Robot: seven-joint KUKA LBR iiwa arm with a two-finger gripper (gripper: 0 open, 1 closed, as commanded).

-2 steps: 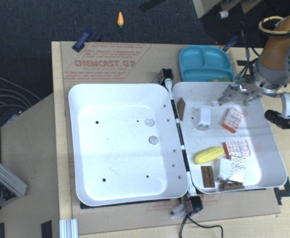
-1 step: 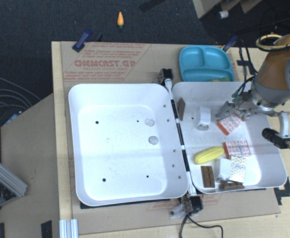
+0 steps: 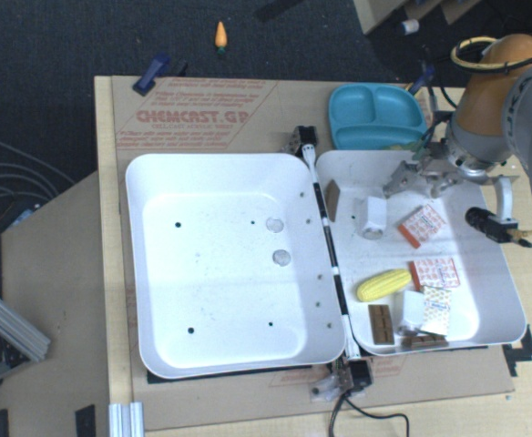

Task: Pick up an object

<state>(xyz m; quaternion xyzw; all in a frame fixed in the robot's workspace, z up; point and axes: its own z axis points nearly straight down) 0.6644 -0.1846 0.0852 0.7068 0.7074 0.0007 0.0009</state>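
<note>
Camera view: the grey arm (image 3: 485, 107) was seen reaching in from the right, over the far right corner of the right bin (image 3: 498, 285). Its gripper (image 3: 421, 180) was placed low over the far end of that bin, near the rim. Whether the gripper was spread or pressed together could not be told, and nothing was seen held in it.

All larger things fit for picking were found in the right bin. A small white box (image 3: 373, 217) was seen just in front of the gripper, apart from it, with a brown block (image 3: 332, 200) to its left by the bin wall. A red-and-white packet (image 3: 423, 224) was laid to the right of the white box. Nearer the camera, a yellow corn-shaped piece (image 3: 383, 285) was laid beside a red-patterned packet (image 3: 434, 273). At the near end, a brown bar (image 3: 381, 324) was laid beside a pale patterned packet (image 3: 430, 309).

In the left bin (image 3: 157, 244), two small grey discs (image 3: 274, 225) were seen near its right wall. A blue tray (image 3: 375, 116) was set on the bench behind the right bin.
</note>
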